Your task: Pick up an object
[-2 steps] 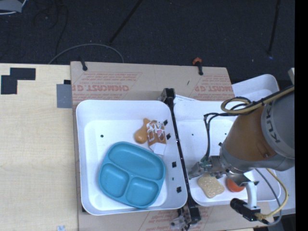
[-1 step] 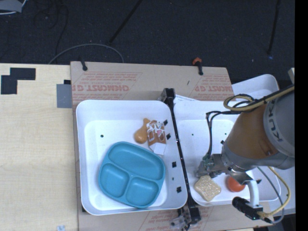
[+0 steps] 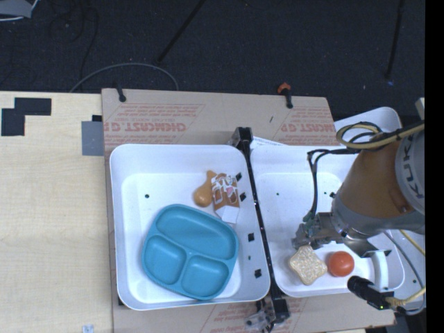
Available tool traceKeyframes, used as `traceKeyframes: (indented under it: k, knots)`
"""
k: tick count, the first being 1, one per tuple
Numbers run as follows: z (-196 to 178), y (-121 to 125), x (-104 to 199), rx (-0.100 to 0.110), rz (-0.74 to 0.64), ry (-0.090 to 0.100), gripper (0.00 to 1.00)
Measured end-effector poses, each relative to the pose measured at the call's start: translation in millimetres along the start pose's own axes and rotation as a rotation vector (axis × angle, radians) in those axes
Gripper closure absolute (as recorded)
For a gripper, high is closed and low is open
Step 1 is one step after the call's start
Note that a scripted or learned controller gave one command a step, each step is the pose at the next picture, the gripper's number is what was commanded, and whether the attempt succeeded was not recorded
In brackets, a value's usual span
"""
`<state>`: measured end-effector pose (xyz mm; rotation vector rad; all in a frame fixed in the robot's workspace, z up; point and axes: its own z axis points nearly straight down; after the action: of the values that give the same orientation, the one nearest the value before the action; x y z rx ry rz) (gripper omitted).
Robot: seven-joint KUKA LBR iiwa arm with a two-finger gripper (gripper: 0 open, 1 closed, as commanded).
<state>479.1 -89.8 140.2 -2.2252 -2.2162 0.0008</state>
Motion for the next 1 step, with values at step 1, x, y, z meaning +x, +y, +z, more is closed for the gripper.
traceKeyframes:
  k: [1]
  knots:
    - [-42.6, -3.7, -0.7, -0.002, -0.004, 0.000, 1.00]
